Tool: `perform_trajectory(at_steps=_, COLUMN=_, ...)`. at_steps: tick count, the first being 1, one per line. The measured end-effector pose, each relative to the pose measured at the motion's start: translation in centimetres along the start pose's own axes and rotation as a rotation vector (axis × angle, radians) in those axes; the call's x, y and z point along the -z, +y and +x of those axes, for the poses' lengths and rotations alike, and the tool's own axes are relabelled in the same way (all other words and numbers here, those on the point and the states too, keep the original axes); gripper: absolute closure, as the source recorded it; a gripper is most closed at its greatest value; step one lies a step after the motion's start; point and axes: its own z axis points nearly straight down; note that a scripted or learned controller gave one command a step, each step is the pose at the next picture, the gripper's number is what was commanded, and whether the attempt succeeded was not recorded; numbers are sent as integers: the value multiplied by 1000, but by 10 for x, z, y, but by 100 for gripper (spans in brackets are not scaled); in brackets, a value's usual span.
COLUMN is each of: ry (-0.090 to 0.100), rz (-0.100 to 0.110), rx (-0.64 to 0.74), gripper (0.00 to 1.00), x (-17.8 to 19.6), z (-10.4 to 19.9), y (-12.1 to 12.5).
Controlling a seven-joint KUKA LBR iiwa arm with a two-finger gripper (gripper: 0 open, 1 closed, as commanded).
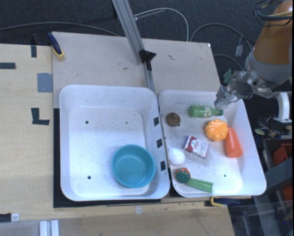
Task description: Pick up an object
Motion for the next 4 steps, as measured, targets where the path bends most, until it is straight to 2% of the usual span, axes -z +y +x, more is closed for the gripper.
perform_trajectory(at_steps=3, ry=1, rz=4, rx=5, gripper=100, x=-46, z=150, y=9)
perform_trajectory(at_steps=4, ry=1, rz=4, rx=5, gripper=100, x=-53, z=196, y=-9)
